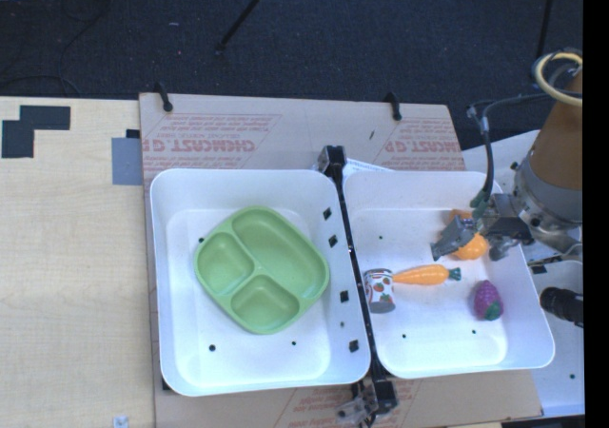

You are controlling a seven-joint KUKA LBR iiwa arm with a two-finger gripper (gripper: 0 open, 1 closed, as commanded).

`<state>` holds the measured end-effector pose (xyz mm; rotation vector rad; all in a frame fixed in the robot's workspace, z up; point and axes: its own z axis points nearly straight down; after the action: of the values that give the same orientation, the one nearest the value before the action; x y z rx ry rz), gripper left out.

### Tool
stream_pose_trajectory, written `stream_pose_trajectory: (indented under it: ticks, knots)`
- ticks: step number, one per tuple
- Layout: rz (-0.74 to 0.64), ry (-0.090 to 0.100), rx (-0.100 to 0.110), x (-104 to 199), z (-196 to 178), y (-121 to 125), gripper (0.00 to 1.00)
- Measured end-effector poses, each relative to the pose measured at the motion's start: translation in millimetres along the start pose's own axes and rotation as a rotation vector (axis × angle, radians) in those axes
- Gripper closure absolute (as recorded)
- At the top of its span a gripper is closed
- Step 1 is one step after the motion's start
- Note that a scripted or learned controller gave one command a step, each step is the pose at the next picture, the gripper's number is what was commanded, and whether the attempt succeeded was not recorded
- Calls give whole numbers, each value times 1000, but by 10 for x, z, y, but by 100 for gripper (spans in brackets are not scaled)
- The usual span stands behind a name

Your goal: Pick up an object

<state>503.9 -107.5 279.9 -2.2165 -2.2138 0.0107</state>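
Your pincer sits low over the orange toy near the right bin's far right corner; its spread I cannot tell. Next, you close and lift.

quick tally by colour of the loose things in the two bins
green: 1, the divided plate in the left bin
orange: 2, the carrot and an orange piece under the gripper, both in the right bin
purple: 1, the small fruit
white with red: 1, the little can
total: 5
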Motion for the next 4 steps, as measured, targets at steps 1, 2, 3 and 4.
stream_pose_trajectory:
  ticks: [1, 2, 3, 4]
  knots:
    - [-2, -2, -10, -2, -46, 15, 0]
    - [-2, 0, -3, 44, 403, 49, 0]
    - [-1, 0, -3, 76, 862, 106, 0]
    - [0, 1, -1, 19, 1476, 55, 0]
